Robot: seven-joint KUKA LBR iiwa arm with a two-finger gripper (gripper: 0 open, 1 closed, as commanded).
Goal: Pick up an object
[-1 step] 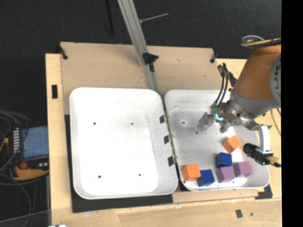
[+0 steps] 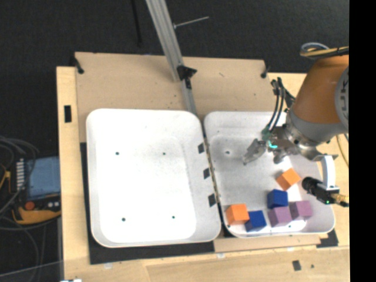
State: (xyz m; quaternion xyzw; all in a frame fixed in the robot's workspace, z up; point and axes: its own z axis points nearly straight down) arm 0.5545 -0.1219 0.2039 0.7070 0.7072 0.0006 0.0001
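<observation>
Approach is the step in hand, as you are seeing it: the gripper (image 2: 256, 151) is hovering over the bare upper middle of the right bin (image 2: 235, 125), with nothing between its fingers. They are looking slightly spread, though the tips are small and blurred. The blocks are lying well apart from it, along that bin's lower right part. You are counting six: two orange, one near the right wall (image 2: 288, 178) and one at the lower left (image 2: 237, 213); two blue, one in the middle (image 2: 277, 198) and one just beside the lower orange (image 2: 256, 220); and two purple (image 2: 280, 215), (image 2: 303, 209). The next move is probably calling for travel toward one block, then a descent around it. The left bin (image 2: 147, 175) is lying alongside on the worktop (image 2: 67, 157).
</observation>
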